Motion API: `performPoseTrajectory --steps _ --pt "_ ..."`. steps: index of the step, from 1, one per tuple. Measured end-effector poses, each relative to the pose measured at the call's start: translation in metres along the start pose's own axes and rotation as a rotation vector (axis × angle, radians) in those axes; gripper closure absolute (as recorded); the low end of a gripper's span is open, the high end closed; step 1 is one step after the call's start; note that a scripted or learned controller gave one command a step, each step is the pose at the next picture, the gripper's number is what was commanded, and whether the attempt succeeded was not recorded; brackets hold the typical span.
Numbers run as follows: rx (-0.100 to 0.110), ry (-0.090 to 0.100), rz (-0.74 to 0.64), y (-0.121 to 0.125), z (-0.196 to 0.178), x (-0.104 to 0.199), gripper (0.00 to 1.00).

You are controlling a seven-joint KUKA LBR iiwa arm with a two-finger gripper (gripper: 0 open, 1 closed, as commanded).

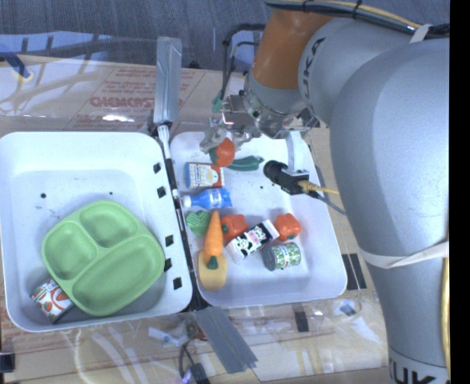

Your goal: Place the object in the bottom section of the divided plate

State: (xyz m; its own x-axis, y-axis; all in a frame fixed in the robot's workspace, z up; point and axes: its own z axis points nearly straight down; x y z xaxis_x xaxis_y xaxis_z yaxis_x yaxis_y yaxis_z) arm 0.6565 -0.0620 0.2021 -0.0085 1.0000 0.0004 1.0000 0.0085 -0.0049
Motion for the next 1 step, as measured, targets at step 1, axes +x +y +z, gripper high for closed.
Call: performPoseTrajectory --steps 1 --pt "0.003 0.000 0.070 -0.0727 0.0120 0.0657 1.00"
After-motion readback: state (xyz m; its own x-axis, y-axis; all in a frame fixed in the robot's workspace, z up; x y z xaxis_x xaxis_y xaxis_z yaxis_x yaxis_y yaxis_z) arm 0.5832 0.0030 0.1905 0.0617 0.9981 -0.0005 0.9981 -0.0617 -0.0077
